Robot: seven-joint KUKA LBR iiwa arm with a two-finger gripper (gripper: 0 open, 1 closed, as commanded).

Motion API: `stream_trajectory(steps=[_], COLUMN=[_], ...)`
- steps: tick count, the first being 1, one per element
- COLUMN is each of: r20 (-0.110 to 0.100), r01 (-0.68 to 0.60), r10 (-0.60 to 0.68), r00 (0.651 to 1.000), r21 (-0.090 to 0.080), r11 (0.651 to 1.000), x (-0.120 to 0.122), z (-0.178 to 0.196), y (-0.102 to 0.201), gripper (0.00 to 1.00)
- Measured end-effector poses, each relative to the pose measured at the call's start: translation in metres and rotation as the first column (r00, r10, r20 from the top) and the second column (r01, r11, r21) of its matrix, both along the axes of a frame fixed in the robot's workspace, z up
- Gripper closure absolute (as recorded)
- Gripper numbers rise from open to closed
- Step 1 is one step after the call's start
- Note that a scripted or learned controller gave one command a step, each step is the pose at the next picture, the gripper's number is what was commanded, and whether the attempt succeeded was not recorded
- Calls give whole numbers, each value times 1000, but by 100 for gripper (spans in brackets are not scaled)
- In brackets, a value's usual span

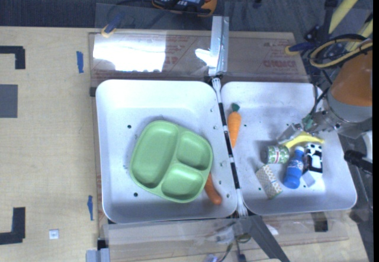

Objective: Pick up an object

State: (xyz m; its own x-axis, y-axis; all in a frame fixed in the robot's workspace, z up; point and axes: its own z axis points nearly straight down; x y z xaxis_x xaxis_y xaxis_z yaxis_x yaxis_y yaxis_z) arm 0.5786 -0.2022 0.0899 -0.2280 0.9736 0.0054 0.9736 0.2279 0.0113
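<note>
Banana [308, 139] | just above the blue bottle [294, 174], touching it | my gripper [303, 124] just above the banana; spread or pinched, I cannot tell | risk: can [276, 153] just left of the bottle crowds my fingers, so the banana may slip

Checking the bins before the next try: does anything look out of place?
One oddity: an orange item is wedged under the edge of the green divided plate in the left bin. The toy carrot lies along the right bin's left wall.
</note>
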Motion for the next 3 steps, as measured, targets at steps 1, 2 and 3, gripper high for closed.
stream_trajectory(steps=[1,2,3], r20=[-12,-11,-7], r01=[68,31,448], r10=[-68,-32,-448], r00=[998,999,894], r21=[-1,-7,-2], r11=[998,999,894], x=[-56,-99,1], z=[42,27,-4], y=[-17,-8,12], gripper=[0,0,0])
